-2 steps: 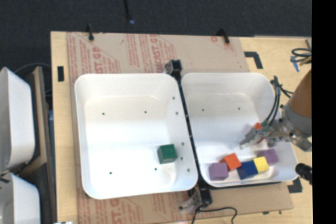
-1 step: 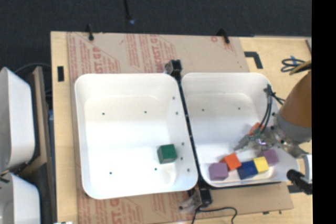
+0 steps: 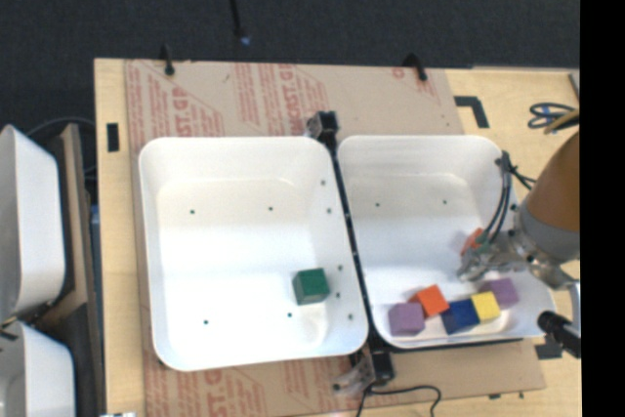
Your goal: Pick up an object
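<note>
Colours you see across the two white bins

Your left bin (image 3: 195,171) holds a green block (image 3: 311,285); your right bin (image 3: 410,161) holds orange (image 3: 431,300), blue (image 3: 458,315), yellow (image 3: 485,307) and two purple blocks (image 3: 406,317).

There's the arm's broad orange band (image 3: 560,190), a grey ring (image 3: 549,235) just beneath it, dark cables (image 3: 506,200) looping alongside, grey metal gripper (image 3: 485,261) with a reddish spot.

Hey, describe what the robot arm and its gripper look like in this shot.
The arm enters from the right as a rounded orange band above a grey wrist section. Thin dark cables loop along its left side down toward the gripper, a small grey metal assembly with a bit of red-orange on it. The picture is too blurred for finer markings.
</note>
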Controlling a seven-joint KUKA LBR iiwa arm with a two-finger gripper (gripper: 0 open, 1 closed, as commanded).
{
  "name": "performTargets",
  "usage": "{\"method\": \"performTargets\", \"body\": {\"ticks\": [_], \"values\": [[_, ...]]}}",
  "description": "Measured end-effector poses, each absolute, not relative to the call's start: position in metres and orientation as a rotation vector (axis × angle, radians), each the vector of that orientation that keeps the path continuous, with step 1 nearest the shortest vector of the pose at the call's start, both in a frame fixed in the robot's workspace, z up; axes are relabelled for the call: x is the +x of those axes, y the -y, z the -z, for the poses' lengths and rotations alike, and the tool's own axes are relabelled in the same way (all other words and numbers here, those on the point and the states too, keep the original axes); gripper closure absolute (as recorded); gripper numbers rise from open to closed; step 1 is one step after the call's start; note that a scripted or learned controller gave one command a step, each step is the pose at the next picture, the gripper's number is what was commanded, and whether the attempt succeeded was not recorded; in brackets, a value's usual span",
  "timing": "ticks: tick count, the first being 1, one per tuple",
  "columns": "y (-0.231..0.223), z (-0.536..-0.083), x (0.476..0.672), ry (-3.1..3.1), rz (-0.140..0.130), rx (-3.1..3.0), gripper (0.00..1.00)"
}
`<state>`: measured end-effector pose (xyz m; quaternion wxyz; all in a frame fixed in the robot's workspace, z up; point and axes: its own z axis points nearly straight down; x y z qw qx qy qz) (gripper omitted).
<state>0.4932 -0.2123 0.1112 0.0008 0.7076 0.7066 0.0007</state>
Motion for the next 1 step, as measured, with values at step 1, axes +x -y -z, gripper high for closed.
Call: {"method": "performTargets", "body": {"ticks": [1], "values": [[0.2133, -0.1537, 0.4915, -2.218, -0.003, 2.219, 1.0]]}}
